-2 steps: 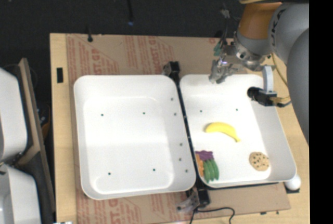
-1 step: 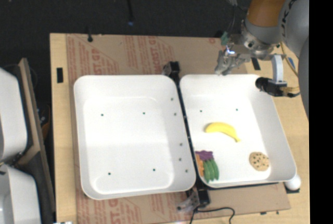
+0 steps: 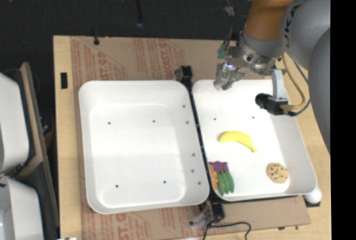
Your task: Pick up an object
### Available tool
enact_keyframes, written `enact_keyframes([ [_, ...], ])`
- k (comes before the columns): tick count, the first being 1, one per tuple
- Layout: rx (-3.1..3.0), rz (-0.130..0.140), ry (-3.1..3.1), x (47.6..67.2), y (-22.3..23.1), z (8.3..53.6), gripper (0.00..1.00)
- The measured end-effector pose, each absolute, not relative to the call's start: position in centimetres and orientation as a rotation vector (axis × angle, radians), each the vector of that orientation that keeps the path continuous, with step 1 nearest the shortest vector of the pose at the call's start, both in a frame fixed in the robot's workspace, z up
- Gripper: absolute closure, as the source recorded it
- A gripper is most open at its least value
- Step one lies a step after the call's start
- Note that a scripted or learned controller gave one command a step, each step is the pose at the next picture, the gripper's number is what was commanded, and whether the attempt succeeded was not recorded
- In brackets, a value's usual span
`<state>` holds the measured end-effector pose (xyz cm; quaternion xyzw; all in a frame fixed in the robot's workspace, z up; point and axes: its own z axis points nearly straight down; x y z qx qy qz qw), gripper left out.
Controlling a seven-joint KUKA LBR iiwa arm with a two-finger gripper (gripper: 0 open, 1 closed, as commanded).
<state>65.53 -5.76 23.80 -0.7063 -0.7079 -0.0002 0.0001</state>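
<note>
My pincer (image 3: 224, 78) hangs over the far left corner of the right bin (image 3: 289, 133); whether it is open I cannot tell, and nothing shows in its grip. In that bin lie a yellow banana (image 3: 237, 139) mid-floor, a cookie (image 3: 277, 172) near the front right, and a purple-green toy (image 3: 222, 177) against the left wall.

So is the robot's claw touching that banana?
Apart. The camera view shows the gripper at the right bin's far edge, with bare white floor between it and the banana.
</note>
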Motion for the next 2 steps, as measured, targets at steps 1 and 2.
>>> enact_keyframes([
  [1,-2.217,-0.003,-2.226,63.1,-0.4,24.7,1.00],
  [2,-2.218,0.000,-2.224,60.9,3.9,23.6,1.00],
])
